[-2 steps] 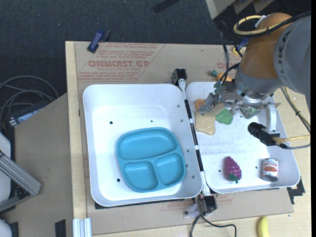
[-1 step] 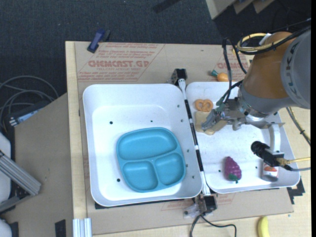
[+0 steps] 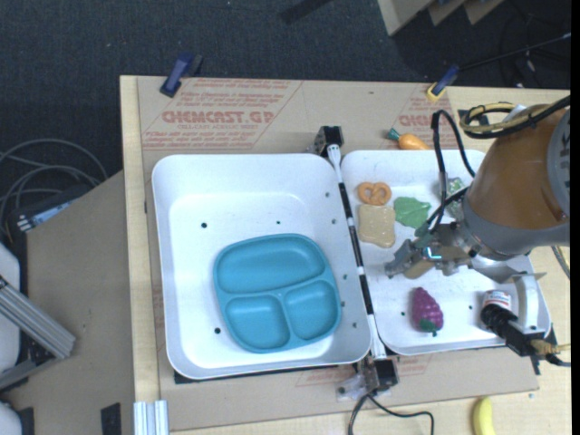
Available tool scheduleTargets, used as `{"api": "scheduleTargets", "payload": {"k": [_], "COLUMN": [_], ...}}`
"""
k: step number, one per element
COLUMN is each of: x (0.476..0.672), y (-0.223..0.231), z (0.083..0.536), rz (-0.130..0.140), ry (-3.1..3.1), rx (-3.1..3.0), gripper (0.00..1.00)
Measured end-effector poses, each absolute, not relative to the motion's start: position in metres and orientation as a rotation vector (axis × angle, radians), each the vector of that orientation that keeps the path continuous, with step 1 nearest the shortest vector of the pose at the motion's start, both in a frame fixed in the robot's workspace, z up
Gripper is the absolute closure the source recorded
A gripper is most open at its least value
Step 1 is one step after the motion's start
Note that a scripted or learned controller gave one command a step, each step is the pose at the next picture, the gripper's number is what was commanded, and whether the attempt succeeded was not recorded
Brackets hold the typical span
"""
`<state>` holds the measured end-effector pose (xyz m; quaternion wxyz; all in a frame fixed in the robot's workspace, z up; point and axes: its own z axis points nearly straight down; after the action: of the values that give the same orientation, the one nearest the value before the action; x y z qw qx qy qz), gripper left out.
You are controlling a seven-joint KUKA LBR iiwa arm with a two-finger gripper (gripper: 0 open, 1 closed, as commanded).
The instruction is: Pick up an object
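The gripper [image 3: 410,259] hangs low over the right bin [image 3: 471,338], just beside the tan slab of toy bread [image 3: 377,226] and above the purple toy fruit [image 3: 427,309]; its fingers look parted, with nothing between them. The likely trouble from here, as I judge it, is crowding: a pretzel [image 3: 372,192], the bread and a green leaf [image 3: 412,211] lie touching or nearly so near the bin's divider wall, so a closing finger could catch two pieces, or push the flat bread aside instead of gripping it. The fruit sits apart and seems the easier pick. By count: two white bins, one blue divided plate [image 3: 275,290] in the left bin [image 3: 181,198], one pretzel, one bread slab, one leaf, one purple fruit, and one small orange toy [image 3: 410,140] lying on the surface [image 3: 227,116] beyond the bins.
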<state>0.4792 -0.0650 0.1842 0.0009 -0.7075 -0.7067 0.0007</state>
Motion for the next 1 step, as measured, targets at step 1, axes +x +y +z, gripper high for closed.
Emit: {"api": "scheduleTargets", "payload": {"k": [1], "x": [0.5251], "y": [-0.1012], "z": [0.0845], "rz": [0.000], "ry": [-2.222], "rx": [-2.222], "gripper": [0.00]}}
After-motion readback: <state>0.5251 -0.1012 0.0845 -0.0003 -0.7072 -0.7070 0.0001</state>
